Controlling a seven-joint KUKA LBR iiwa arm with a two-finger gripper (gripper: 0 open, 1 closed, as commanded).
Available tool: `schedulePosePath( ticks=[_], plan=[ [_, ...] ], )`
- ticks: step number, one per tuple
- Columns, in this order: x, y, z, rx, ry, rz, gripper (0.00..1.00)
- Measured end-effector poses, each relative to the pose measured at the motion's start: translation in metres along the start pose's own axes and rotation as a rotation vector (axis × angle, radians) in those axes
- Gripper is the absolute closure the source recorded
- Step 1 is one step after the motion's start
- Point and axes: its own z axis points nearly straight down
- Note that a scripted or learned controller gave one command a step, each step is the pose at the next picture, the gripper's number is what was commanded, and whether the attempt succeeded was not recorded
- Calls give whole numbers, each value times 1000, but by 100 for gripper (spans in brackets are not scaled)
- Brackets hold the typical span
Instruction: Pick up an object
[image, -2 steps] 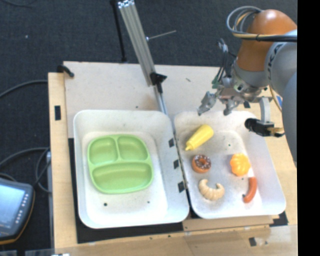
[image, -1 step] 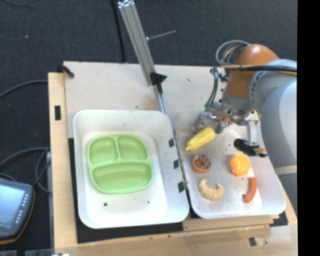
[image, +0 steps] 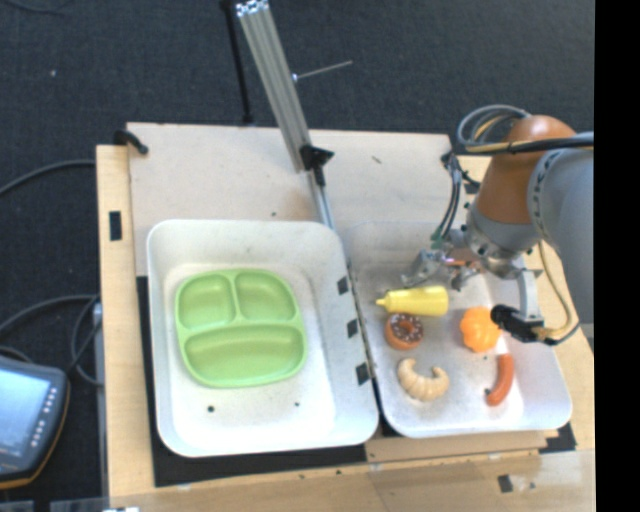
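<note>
The right bin (image: 540, 400) holds several toy foods: a yellow mustard bottle (image: 415, 300) lying on its side, a brown sprinkled donut (image: 405, 329), a tan croissant (image: 423, 379), an orange pepper-like piece (image: 478, 329) and a red-orange sausage (image: 500, 380). My gripper (image: 447, 262) hangs just above and behind the mustard bottle, near the bin's back half. Nothing shows between its fingers.
The left bin (image: 170, 400) carries a green three-compartment plate (image: 240, 326). A slanted metal pole (image: 285, 95) rises behind the bins. The arm's orange band (image: 510, 190) and cables (image: 535, 315) reach over the right bin's right side.
</note>
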Motion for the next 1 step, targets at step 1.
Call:
schedulePosePath(
  ticks=[1],
  plan=[
    [-26, -3, -21, -5, 1, -1, 0]
  ],
)
